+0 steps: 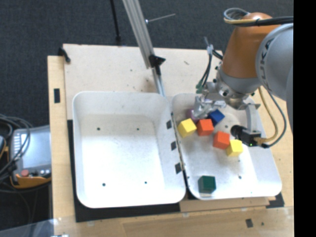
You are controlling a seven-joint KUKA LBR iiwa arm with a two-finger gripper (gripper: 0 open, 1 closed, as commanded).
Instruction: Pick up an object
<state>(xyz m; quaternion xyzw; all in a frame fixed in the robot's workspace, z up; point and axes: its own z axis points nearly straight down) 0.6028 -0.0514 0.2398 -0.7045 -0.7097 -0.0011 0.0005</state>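
Note:
The right bin (256, 177) holds several small blocks. A yellow block (187, 127) lies near its left wall, with an orange block (205, 127) beside it and a blue block (216, 116) just behind that. Further right are another orange block (221, 140) and a yellow block (234, 147). A dark green block (207, 184) sits near the front edge. My gripper (202, 110) hangs low over the back of the bin, just above the yellow, orange and blue cluster. Nothing visible is lifted.
The left bin (123, 147) lies beside the right one, sharing a middle wall. A slanted aluminium post (140, 28) rises from the bench behind the bins. Cables hang near the wrist at the right bin's back right.

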